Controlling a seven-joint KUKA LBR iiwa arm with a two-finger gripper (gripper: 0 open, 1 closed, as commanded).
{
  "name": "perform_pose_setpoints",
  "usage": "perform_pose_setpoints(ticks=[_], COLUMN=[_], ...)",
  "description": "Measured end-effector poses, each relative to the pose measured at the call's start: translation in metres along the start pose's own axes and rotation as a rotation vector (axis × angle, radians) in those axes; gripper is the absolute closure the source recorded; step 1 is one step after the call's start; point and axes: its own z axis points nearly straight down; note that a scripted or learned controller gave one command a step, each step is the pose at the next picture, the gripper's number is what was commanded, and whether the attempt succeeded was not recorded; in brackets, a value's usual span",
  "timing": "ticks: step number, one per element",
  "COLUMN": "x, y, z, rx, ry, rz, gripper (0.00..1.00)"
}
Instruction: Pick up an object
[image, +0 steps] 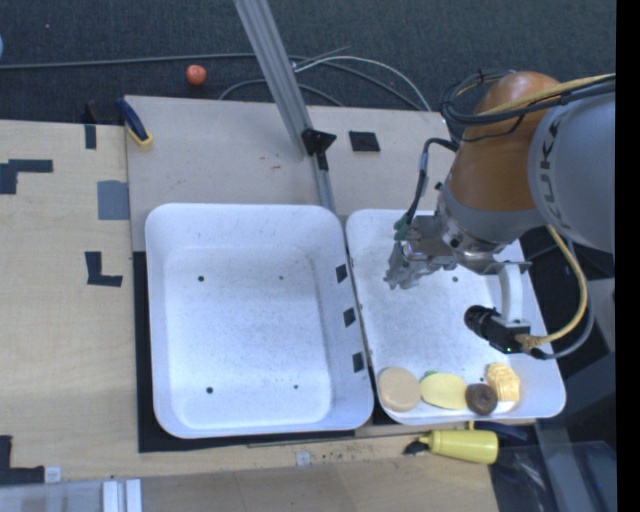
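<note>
My gripper hangs over the upper part of the right bin, pointing down at bare bin floor, with nothing seen between its tips. Along this bin's front edge lie a tan round disc, a pale yellow oval piece with a green bit, a dark brown round piece and a yellow block. These objects sit well below and to the right of the gripper.
The left bin sits beside the right one. A slanted metal pole rises behind the bins. A yellow tool lies on the bench in front of the right bin. A black cylinder on the arm hangs over the right bin.
</note>
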Motion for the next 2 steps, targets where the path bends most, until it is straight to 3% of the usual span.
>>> perform_pose_setpoints(ticks=[2], x=[0.101], y=[0.014], z=[0.013], rx=[0.001], ry=[-0.001], rz=[0.001], gripper=[1.0])
